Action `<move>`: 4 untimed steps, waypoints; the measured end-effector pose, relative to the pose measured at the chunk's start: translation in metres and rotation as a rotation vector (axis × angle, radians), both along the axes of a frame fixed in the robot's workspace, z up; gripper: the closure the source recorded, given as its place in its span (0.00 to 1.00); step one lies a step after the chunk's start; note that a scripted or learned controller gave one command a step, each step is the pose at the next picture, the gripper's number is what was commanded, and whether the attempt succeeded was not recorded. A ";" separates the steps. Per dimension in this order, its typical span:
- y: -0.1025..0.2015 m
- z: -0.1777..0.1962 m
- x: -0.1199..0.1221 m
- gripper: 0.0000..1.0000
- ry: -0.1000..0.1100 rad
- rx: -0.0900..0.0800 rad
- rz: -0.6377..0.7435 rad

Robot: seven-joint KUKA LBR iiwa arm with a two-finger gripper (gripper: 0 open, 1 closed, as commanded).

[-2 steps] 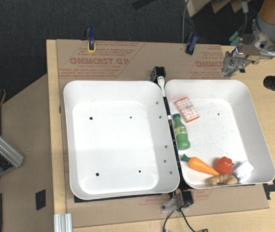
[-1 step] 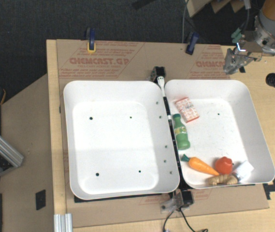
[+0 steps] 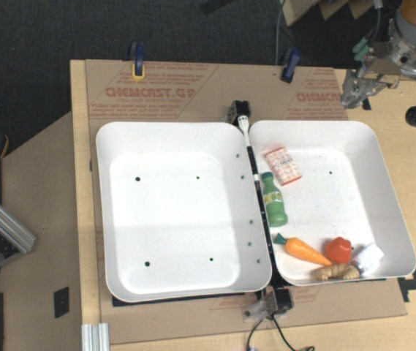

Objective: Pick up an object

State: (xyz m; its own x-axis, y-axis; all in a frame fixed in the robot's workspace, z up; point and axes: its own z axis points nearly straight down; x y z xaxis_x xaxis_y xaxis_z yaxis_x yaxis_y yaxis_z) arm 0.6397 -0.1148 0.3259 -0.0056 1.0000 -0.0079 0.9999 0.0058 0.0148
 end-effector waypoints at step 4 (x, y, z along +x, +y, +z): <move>0.000 0.042 0.003 1.00 -0.014 -0.007 0.003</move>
